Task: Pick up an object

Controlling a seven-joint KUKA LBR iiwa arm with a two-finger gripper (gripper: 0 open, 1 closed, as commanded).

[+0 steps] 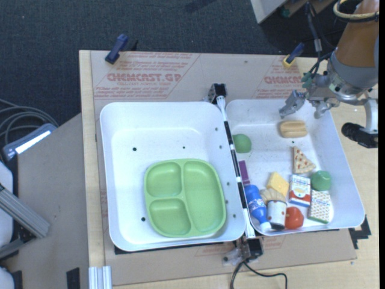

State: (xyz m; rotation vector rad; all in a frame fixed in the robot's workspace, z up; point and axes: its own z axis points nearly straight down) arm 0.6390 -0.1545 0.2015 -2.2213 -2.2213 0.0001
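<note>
Two white bins sit side by side on the table [150,71]. The pincer [308,104], fingers spread and empty, hovers at the right bin's [346,161] far edge, just above the bread roll [292,128]; bare floor lies left.

Light is even and fairly bright, falling from above, so the two shallow white plastic bins [120,137] read nearly blown out on their floors, with little surface detail. Shadows are soft and short: a faint grey one sits along the inner walls of the bins, and a slightly darker one under the pale green three-section plastic tray [183,196]. The brown cardboard-covered worktop [174,77] is evenly lit, without glare. The dark carpeted floor [72,11] stays dim. Overall sharpness is modest (small toys look soft and grainy), and the orange-banded arm [358,35] at the upper right is mildly blurred.
</note>
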